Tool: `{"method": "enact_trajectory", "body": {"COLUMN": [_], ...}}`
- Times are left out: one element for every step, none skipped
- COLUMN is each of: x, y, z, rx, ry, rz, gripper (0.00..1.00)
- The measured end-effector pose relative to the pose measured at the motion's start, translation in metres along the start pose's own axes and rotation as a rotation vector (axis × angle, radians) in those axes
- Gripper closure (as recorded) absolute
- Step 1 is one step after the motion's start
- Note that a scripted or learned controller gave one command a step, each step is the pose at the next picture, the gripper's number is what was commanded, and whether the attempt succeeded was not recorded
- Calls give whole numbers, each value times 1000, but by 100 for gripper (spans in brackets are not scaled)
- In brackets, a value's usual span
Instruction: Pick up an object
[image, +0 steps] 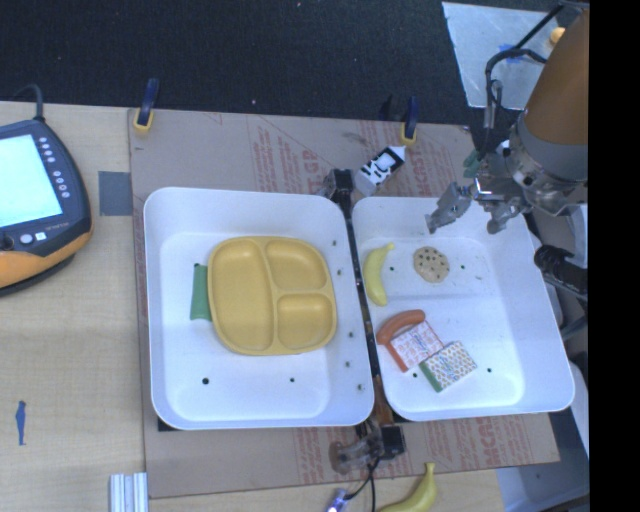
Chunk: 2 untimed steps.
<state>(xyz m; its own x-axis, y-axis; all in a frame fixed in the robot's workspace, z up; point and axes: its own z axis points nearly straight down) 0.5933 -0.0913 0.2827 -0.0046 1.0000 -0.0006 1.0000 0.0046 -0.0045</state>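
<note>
In the right bin (520, 330) lie a chocolate-chip cookie (431, 264), a small yellow banana (375, 273), a red sausage (399, 324), a red-and-white card (416, 345) and a green-edged patterned packet (449, 365). My gripper (473, 217) hangs over the bin's far edge, up and to the right of the cookie. It is open, its fingers spread wide with nothing between them. The left bin (180, 400) holds a yellow divided plate (272, 294) with a green piece (199, 292) sticking out at its left side.
A teach pendant (35, 200) lies at the far left of the bench. A black-and-white item (381, 167) sits behind the bins, and another banana (415, 492) lies in front of them. Clamps (146, 108) hold the cardboard's back edge.
</note>
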Motion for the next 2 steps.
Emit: {"method": "enact_trajectory", "body": {"x": [-31, -45], "y": [-19, 51], "z": [133, 191], "rx": [2, 1], "ry": [0, -1], "rz": [0, -2], "gripper": [0, 0]}}
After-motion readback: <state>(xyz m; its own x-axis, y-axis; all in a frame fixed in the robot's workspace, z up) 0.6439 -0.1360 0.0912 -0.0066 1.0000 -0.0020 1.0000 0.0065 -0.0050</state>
